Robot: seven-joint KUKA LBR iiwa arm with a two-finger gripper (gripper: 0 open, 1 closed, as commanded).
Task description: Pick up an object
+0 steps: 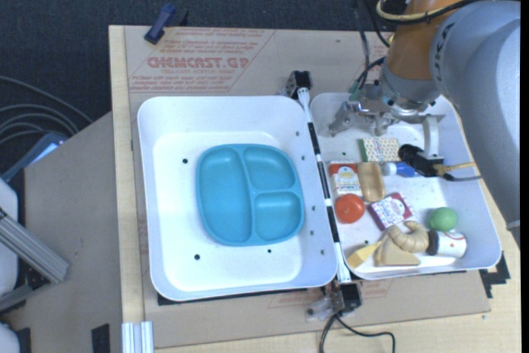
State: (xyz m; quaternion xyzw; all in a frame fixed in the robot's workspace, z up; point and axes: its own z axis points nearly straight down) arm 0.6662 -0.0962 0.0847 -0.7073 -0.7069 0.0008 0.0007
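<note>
Below, dark carpet around a printed cardboard bench top (pixel 198 62), the gripper (pixel 376 113) above its right bin (pixel 479 219), finger state unclear.

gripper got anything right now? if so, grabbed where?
Cannot be told. The gripper sits over the far end of the right bin, and this slanted view shows nothing clearly between its tips. The toys lie loose nearer the front, such as the red tomato and green ball.
</note>
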